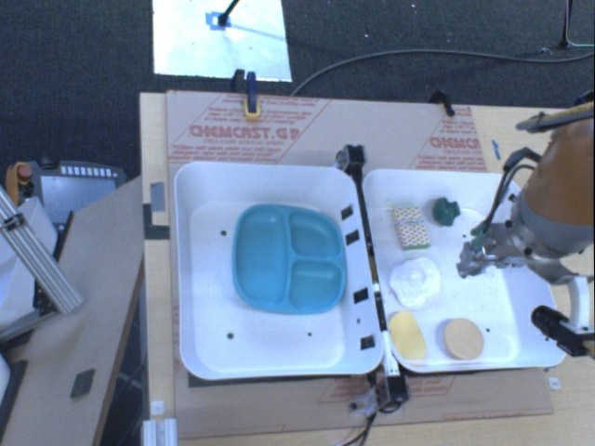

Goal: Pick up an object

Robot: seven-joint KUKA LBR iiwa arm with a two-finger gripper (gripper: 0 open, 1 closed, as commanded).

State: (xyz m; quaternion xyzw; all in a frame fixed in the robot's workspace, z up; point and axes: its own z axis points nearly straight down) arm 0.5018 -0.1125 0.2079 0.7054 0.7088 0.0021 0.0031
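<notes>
Gripper (468, 260) position: my fingers hang over the right bin (521, 342), beside the white object (415, 281); open/closed state indeterminate.

cardboard-topped bench (279, 119) with two white bins side by side: left bin (200, 249), right bin (521, 342)
</notes>
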